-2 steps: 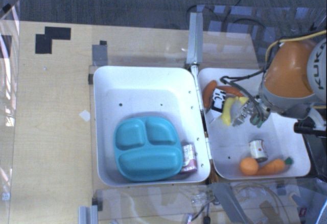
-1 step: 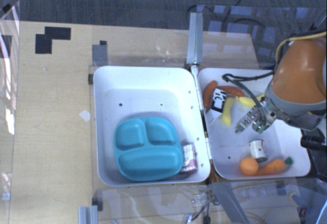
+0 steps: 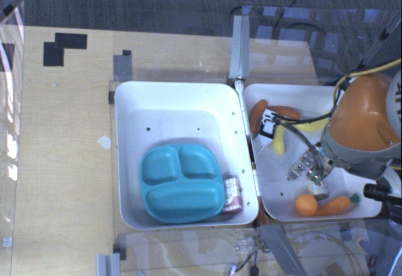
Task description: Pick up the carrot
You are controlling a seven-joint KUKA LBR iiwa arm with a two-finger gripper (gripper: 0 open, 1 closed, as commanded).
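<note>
My arm [image 3: 377, 143]: grey casing, smooth and rounded | band: broad glossy orange dome above my wrist | cables: a yellow one arcs over the orange band, a thin black one loops down toward the wrist | my gripper [image 3: 312, 171]: small, bare silvery metal with dark fittings, fine detail too small to make out

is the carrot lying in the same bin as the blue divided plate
No, the carrot lies in the right bin, while the blue divided plate sits in the left bin.
</note>
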